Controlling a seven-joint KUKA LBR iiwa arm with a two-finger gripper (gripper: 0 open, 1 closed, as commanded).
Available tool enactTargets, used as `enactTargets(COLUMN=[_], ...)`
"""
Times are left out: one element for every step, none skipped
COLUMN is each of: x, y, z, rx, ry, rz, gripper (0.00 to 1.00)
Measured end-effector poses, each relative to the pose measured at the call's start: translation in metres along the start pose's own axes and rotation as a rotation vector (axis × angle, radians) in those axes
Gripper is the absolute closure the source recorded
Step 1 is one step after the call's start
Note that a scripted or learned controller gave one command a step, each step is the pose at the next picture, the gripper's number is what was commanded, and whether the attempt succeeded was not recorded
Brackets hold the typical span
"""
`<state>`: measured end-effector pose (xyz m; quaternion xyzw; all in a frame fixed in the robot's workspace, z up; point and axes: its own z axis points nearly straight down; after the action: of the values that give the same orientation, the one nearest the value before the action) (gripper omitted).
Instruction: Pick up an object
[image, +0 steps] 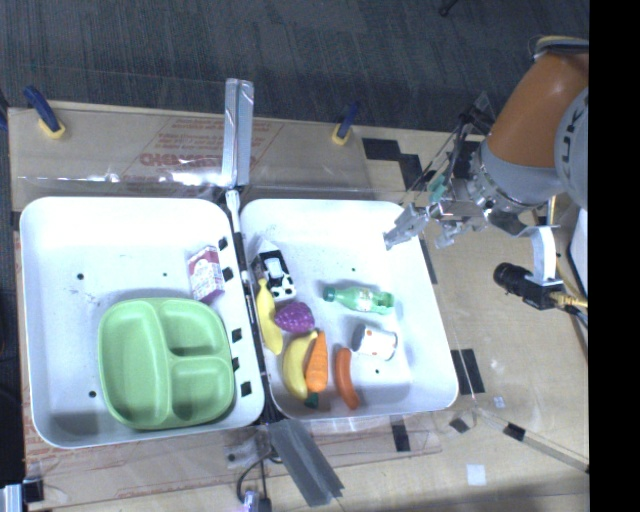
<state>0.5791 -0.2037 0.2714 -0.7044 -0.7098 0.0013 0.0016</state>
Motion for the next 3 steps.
enactTargets(x=[0.052, 0.08, 0.08], y=[-0.024, -0.072, -0.071], z=[0.11, 0.181, 0.171], rx=[0.001, -0.001, -0.001], ry=[0.0, 0.0, -0.001], rz=[0.087, 0.056, 0.05], gripper=[0.0, 0.0, 1.0])
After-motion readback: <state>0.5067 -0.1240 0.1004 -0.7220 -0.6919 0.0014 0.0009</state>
